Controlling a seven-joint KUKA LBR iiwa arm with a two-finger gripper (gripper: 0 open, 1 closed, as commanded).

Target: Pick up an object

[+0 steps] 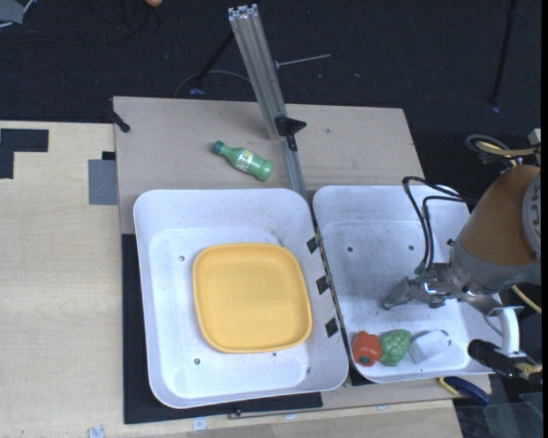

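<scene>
The desk [365, 144] carries two white bins. The left bin [164, 235] holds a yellow plate [252, 297]. The arm [502, 231] reaches into the right bin [374, 235]; its gripper [390, 301] hangs low over the bin floor (finger state cannot be determined). Three objects sit along the near wall: white piece [429, 345], green item [395, 347], red item [366, 348]. A green bottle [243, 161] lies on the desk behind the bins.

Yellow plate [252, 297]; green bottle [243, 161]; red, green toys [381, 347]
</scene>
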